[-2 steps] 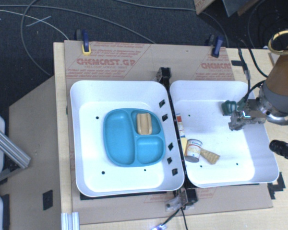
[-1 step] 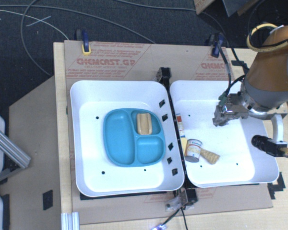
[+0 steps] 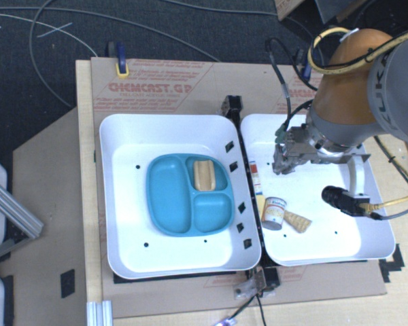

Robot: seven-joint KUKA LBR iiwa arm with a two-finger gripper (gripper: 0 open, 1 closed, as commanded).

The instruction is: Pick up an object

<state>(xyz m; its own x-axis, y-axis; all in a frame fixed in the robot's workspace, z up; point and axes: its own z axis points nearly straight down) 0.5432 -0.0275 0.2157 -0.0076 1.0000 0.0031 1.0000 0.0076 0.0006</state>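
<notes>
Can [image 3: 274, 212] lies on its side in right bin [image 3: 340, 250], near the divider, w/ a tan wedge [image 3: 298, 221] touching it. Gripper [image 3: 283, 161] hovers above, apart; can't tell its state. Blue tray [image 3: 170, 202] w/ tan block [image 3: 204, 175] in left bin [image 3: 122, 182].

Dark carpet floor [image 3: 41, 60] — loose cables [image 3: 61, 12] — brown cardboard-covered bench [image 3: 170, 80].
</notes>
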